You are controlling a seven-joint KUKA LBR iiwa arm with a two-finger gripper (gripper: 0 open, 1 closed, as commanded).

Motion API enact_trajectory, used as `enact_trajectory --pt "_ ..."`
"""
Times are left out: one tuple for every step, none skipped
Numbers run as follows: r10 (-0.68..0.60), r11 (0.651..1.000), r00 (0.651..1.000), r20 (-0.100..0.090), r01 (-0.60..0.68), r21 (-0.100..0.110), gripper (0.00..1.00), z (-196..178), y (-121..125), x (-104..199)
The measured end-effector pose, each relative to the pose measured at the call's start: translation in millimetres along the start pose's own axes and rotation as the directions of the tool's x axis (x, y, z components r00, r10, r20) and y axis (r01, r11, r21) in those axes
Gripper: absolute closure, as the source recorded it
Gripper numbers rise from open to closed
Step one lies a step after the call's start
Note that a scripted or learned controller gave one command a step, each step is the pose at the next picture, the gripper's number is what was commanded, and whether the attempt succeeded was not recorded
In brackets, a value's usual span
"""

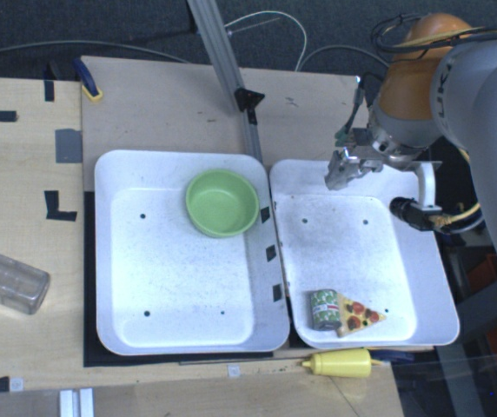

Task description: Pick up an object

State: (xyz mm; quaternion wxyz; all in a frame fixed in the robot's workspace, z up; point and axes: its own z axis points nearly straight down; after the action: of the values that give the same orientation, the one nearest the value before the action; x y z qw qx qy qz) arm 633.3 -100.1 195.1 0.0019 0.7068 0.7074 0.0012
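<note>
Approach step, prob.: gripper (346, 170) is held over right bin (422, 268) far edge; grip state can't be told. 2 objs, can (324, 308) + pizza slice (359, 314), are seen at near edge. Descent toward them is needed next.

- A pale wooden bench (162, 111) bears two shallow white plastic bins: the left bin (118, 233) and the right bin (422, 276), touching side by side.
- A clear ribbed plastic cylinder (5, 278) lies on its side near the bench's left edge.
- A yellow squeeze bottle (342, 363) lies just below the right bin.
- A blue-and-yellow clamp (88, 80) grips the bench's far edge.
</note>
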Motion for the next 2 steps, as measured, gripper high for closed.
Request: enact_trajectory --pt "-0.001 1.0 1.0 0.0 0.001 -0.002 1.0 -63 4 4" --pt "-0.004 1.0 1.0 -0.002 0.004 0.006 1.0 -68 -19 50"
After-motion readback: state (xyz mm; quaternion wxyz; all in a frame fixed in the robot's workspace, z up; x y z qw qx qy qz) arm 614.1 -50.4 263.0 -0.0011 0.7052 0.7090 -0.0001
